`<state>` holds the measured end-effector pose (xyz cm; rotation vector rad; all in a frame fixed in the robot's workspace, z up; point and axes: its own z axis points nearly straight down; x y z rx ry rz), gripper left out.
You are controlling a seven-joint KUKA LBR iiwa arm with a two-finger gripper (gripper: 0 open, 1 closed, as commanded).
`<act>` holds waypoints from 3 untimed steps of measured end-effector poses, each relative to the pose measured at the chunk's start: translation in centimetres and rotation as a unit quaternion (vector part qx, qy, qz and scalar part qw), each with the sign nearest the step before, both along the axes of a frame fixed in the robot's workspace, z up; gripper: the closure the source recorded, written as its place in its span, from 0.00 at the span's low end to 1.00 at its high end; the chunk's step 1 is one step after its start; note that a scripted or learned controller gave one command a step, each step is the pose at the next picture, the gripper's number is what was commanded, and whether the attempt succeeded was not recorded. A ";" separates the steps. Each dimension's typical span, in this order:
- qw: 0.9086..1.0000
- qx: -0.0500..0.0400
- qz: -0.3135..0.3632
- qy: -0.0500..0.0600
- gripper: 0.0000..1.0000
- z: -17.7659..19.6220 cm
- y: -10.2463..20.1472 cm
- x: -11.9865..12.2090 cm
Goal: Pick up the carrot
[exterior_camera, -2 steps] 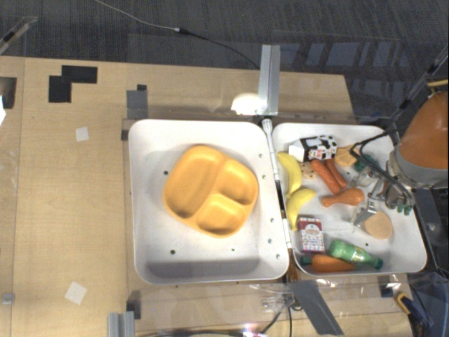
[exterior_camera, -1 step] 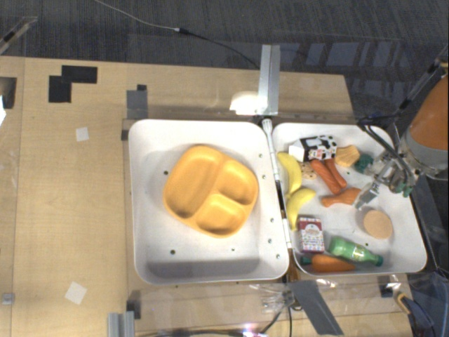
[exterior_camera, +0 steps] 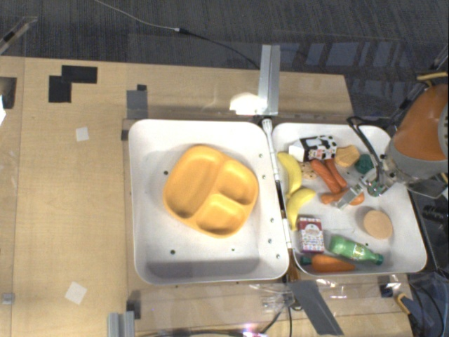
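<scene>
I see the arm (exterior_camera: 421,135) reaching in from 3 o'clock, orange band over the R bin (exterior_camera: 414,248). The gripper (exterior_camera: 356,192) sits low near the bin's middle, fingers pointing toward 8 o'clock. Can't tell if the claw is apart or together; fingertips blur into the items under them, so I won't call a grasp.

Carrots: one carrot (exterior_camera: 332,263) lies flat along the bin's 6 o'clock wall, just below the green bottle (exterior_camera: 356,250), touching or nearly so. Two more orange carrot-like sticks (exterior_camera: 330,175) lie side by side at approx 11 o'clock from the gripper, slanted, w/ a small orange piece (exterior_camera: 330,198) just beside the fingertips.

Other stuff in R bin: two bananas (exterior_camera: 295,186) along the 9 o'clock wall, a black/white cow-print carton (exterior_camera: 319,148) at 12 o'clock, a tan bread-like lump (exterior_camera: 346,156) next to it, a dark green item (exterior_camera: 363,163) partly behind the gripper, a round tan disc (exterior_camera: 378,224) at 4 o'clock of the gripper, a red box (exterior_camera: 310,233) left of the bottle.

L bin (exterior_camera: 151,258) holds a yellow divided plate (exterior_camera: 210,189), roughly centred, 3 compartments.
</scene>
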<state>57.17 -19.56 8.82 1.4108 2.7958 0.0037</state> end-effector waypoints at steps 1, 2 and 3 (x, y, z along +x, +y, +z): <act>0.981 0.002 -0.195 0.001 0.00 -0.1 -0.9 -0.1; 0.927 0.003 -0.375 0.002 0.00 1.1 0.6 1.0; 0.881 0.004 -0.474 0.001 0.00 -0.2 2.0 2.5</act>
